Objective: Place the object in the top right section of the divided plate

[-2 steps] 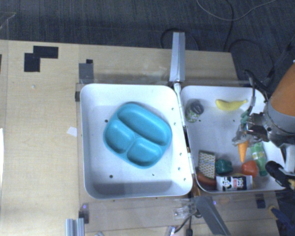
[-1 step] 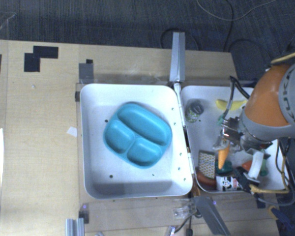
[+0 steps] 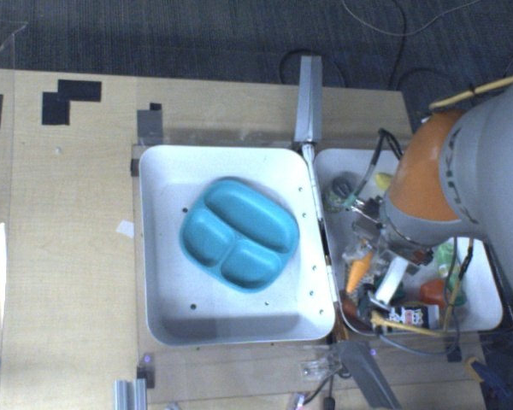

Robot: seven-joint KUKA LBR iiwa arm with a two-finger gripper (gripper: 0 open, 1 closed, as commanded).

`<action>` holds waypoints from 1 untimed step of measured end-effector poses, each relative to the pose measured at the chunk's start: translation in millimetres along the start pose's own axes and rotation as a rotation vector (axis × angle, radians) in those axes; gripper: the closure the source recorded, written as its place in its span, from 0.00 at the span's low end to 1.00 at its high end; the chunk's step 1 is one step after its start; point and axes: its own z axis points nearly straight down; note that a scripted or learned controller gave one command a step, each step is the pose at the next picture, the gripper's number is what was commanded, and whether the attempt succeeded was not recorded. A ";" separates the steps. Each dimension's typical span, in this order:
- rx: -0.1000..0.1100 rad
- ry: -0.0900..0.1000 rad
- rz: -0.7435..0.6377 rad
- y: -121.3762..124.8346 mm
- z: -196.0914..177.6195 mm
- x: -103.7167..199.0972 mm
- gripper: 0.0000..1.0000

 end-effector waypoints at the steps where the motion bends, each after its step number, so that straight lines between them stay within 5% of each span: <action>1: 0.001 -0.001 -0.074 -32.5 0.1 50.8 1.00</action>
